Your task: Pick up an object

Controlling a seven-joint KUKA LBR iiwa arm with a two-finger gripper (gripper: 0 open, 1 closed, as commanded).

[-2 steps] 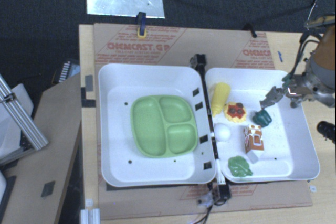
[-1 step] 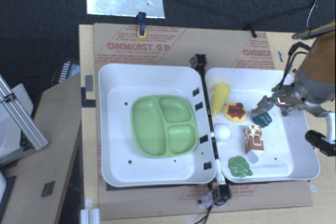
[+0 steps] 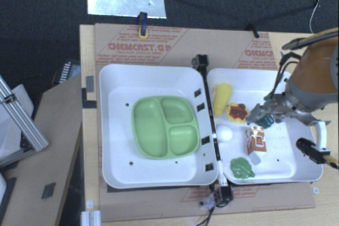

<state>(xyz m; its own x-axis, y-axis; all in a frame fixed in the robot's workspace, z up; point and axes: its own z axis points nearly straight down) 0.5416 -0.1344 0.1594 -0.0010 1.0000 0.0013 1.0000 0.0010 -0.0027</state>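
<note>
While the arm reaches in over the right bin [image 3: 304, 169], the gripper [image 3: 263, 117] hangs low among the objects there. Finger state: cannot tell; the tips blur into a dark teal shape beneath the wrist, and nothing is visibly held between them.

Objects relative to the gripper:
- Carton [image 3: 256, 139], orange and white: just below the tips, possibly touching, lying tilted on the bin floor.
- Red piece [image 3: 238, 111]: close on the side away from the arm.
- Yellow piece [image 3: 222, 96]: beyond the red one, against the divider.
- White ball [image 3: 225, 134]: beyond the carton, near the divider.
- Green lump [image 3: 242, 168]: further down past the carton, near the bin's front wall.
- Green tray [image 3: 164, 127]: well apart, in the left bin [image 3: 117, 166].

Assessment: the carton appears the likeliest target.

Risks:
- Crowding. Carton and red piece sit near each other; a descent between them could nudge one aside or pinch both.
- The carton's tilt could let a finger land on a face, tipping it instead of straddling it.
- The ball may roll if bumped.
</note>
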